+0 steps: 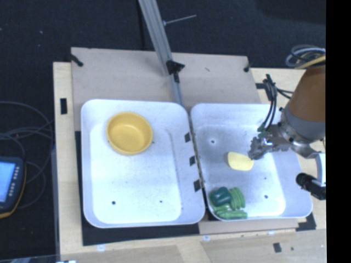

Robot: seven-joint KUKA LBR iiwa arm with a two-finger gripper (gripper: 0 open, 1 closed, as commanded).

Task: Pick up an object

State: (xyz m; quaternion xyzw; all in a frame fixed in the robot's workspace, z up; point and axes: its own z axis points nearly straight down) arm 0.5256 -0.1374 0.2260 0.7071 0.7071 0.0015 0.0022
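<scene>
1. Nearest the camera, the front edge of the pale wooden desk [137, 251] runs across the bottom of the view, with a dark mat showing under the bins.
2. At the near corner of the right bin [274, 119] lies a green toy [228, 200], a darker green block against a ribbed lighter green piece, close to the bin's front wall.
3. Just beyond it, around the middle of the right bin, a pale yellow, rounded object [240, 161] lies flat on the bin floor, well apart from the green toy.
4. The hand [258, 148] sits low over the right bin, just beside the yellow object's right upper edge; whether it touches cannot be told. Its state, released or clenched, cannot be told from this angle, and nothing is seen between it.
5. The grey arm [308, 106] with its brownish-orange band reaches in from the right above the hand, with black cables looping over it.
6. In the left bin [137, 201], a yellow bowl [129, 132] stands upright in the far left part, opening upward.
7. Farther back, a grey metal rail [156, 29] slants from the top of the view down to the gap between the bins.
8. At the far left edge, off the desk, a handheld screen unit [10, 182] lies among dark cables.
</scene>
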